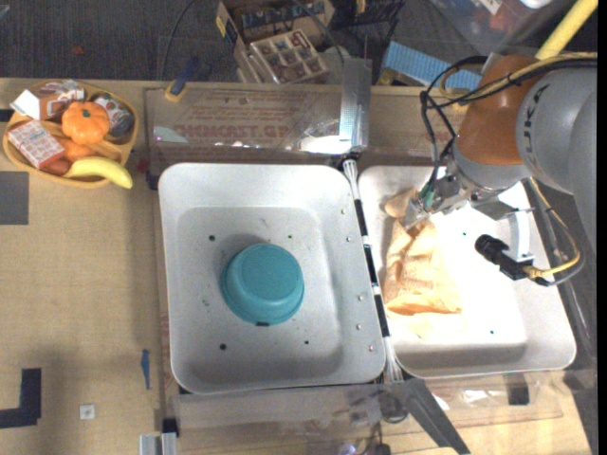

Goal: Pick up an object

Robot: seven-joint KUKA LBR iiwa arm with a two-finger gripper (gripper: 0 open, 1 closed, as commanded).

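While the arm [531, 121] reaches in over the right bin [531, 349], its jaws [420, 207] sit at the upper end of a crumpled tan-and-orange cloth [417, 273], which lies against the left wall of that bin, near the far left corner and running toward the middle. Whether the jaws are apart or closed on the fabric cannot be told from this slanting view, since the wrist covers the tips. By my judgement the cloth is light, soft and limp: it will drape and stretch when lifted instead of coming up as one piece, and a pinch on a raised fold or bunched ridge at its upper end should hold better than one on a flat spread part. It is neither fragile nor slippery, though a thin pinch could slide off. In the left bin [190, 197] a teal bowl [264, 282] rests upside down near the centre, stiff and smooth, harder to grip by its rounded back. At the far left corner of the table [76, 301] a shallow basket [19, 150] holds a banana [100, 170], a small orange pumpkin [85, 121] and little printed boxes whose writing is too small to read. Faint reddish lettering on the clear sheet [247, 121] behind the left bin is also illegible.
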